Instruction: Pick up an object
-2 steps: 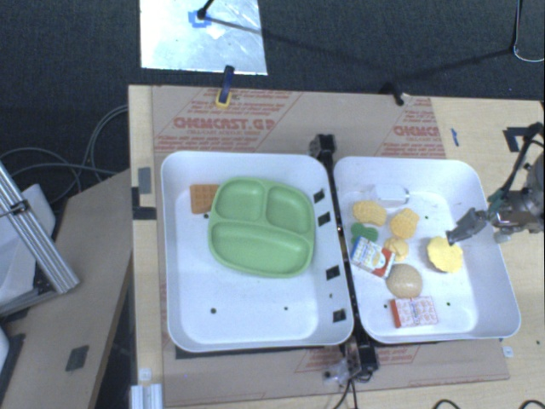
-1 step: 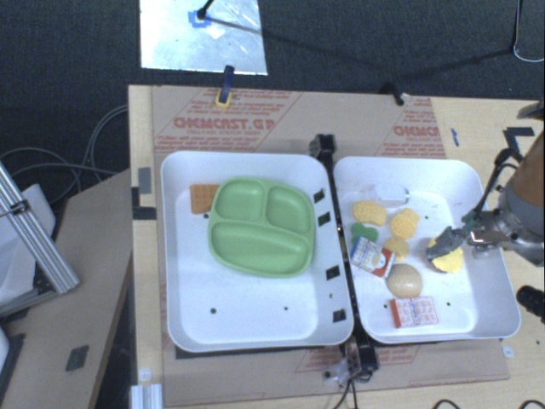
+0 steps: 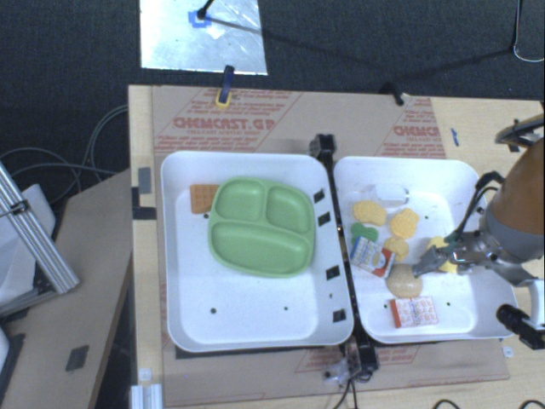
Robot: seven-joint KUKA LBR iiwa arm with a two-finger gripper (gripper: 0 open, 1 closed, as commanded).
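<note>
I see the gripper [image 3: 426,267] low in the right bin [image 3: 464,326], beside a tan piece [image 3: 404,285] (jaws: can't tell); yellow items [image 3: 405,222] lie near it

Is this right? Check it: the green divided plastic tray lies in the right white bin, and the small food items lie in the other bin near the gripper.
Not quite. The camera view shows the green divided plastic tray in the left white bin, not the right. The small food items lie in the right white bin, near the gripper, as stated.
</note>
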